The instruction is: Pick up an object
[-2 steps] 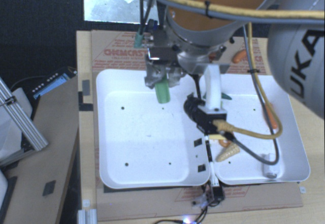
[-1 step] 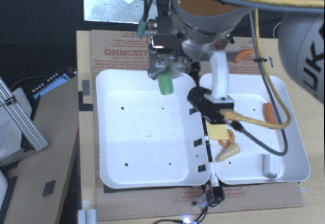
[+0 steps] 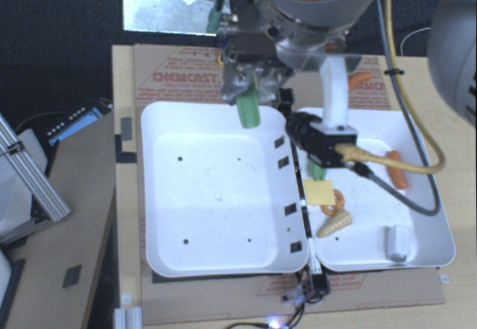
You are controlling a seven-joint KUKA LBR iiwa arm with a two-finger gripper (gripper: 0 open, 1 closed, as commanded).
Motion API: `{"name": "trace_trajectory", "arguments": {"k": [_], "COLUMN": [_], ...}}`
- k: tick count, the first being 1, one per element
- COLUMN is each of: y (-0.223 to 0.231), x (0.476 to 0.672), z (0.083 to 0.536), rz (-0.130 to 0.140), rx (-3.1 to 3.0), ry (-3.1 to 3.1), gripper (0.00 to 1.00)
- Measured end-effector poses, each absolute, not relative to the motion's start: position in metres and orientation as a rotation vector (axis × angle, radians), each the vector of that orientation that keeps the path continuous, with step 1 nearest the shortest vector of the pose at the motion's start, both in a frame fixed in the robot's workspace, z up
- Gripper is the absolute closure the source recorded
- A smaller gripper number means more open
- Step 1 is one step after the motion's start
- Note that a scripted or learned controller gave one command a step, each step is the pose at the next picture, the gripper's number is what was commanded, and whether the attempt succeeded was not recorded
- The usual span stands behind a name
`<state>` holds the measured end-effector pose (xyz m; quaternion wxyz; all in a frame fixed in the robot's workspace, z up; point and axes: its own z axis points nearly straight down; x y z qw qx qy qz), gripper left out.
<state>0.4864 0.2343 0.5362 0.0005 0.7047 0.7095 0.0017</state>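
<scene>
The end effector (image 3: 248, 100), upper centre of the frame, grips a green block (image 3: 248, 110). Keep the pinch firm and lift straight, clear of the left bin (image 3: 171, 245) rim.

Arm enters from upper right, grey link at right edge, orange band above the wrist at top centre. Yellow and grey cables loop down from the wrist along the right side. Wrist body sits at far centre, pointing downward. Tool (image 3: 248, 100) hangs beneath it, at the far edge of the left half of the scene. A green piece sits at the tool's tip, tilted slightly.
</scene>
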Motion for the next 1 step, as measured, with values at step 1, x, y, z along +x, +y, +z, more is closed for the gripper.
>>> {"name": "trace_trajectory", "arguments": {"k": [1], "y": [0.2343], "x": [0.4867], "z": [0.5463], "rz": [0.007], "rx": [2.209], "ry": [2.232], "gripper": [1.00]}}
